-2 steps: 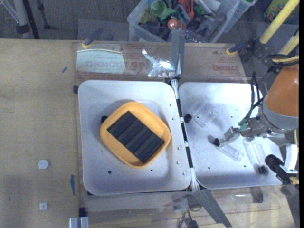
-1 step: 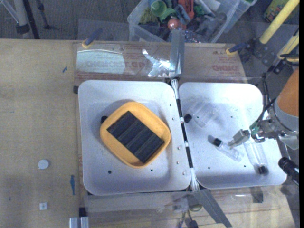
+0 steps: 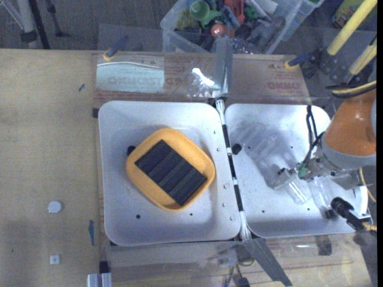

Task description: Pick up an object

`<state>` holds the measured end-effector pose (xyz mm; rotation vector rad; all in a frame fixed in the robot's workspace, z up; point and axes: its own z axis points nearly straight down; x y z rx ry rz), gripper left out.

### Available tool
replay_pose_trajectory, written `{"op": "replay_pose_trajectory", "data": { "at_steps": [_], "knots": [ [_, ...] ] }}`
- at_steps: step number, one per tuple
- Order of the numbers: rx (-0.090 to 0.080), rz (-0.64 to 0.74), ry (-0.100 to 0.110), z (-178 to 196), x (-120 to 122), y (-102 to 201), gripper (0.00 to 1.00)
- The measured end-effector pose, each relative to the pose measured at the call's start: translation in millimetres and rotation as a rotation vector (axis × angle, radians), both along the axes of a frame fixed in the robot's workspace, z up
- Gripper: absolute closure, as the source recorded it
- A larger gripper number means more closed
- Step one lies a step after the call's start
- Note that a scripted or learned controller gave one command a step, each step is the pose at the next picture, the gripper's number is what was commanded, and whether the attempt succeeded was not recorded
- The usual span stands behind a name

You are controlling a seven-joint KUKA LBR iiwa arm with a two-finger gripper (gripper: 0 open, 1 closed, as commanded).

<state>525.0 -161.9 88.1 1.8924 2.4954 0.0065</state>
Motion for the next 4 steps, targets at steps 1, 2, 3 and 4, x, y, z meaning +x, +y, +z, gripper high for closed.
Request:
{"op": "replay_pose_trajectory", "data": {
  "at_steps": [1, 2, 3, 4],
  "knots": [
    [-0.001, -0.001, -0.005, 11, 1, 0, 1.00],
    [0.003, -0.386, 0.008, 124, 36, -15, 1.00],
    [0.005, -0.390, 0.013, 118, 47, 39, 1.00],
    [0.003, -0.368, 0.007, 139, 75, 65, 1.00]
  ]
}}
